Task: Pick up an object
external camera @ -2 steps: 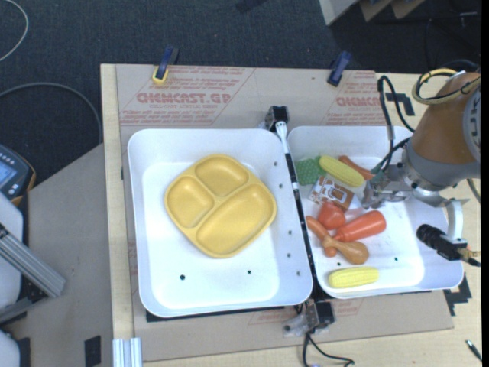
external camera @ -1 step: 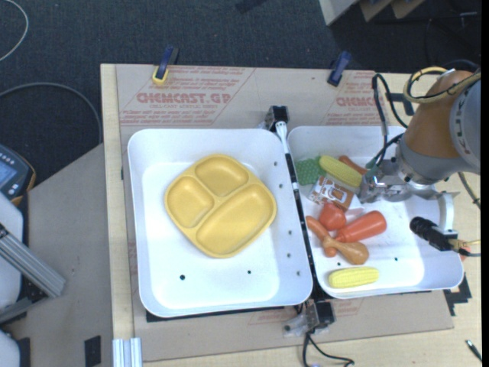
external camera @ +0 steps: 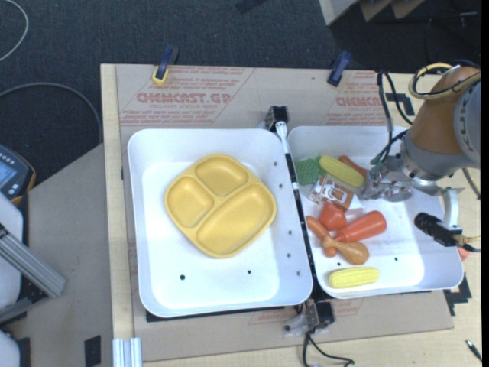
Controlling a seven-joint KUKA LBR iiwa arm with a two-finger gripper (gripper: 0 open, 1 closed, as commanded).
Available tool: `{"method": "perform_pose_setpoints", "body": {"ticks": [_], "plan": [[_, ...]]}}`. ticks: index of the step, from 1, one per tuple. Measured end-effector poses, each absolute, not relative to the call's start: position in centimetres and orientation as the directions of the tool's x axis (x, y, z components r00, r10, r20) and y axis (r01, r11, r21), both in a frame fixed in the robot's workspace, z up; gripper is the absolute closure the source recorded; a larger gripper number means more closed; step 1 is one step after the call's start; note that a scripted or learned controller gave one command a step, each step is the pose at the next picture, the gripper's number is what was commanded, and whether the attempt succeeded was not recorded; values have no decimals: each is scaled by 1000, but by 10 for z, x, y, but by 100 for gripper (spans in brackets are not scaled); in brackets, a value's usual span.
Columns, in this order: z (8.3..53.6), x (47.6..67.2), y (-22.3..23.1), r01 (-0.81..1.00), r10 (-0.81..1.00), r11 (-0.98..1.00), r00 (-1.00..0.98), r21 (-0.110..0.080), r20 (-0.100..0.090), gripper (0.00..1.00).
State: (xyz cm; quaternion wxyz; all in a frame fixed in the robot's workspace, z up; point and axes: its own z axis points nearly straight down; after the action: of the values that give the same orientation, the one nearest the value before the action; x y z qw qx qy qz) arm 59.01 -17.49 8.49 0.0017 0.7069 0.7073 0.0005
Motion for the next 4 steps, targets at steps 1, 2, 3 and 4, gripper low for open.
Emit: {"method": "perform_pose_setpoints", "body": {"ticks": [1, 2, 3, 4], "plan": [[85, 597, -166, 1000, 1000, 1, -1, 3, -1, 100], [85, 596, -166, 1000, 1000, 1, -1, 2, -1, 0], [97, 514, -110, 1000, 1000, 1, -1, -6, 4, 0], [85, 501, -171, 1000, 1000, -5, 5, -1, 0, 0]]}}
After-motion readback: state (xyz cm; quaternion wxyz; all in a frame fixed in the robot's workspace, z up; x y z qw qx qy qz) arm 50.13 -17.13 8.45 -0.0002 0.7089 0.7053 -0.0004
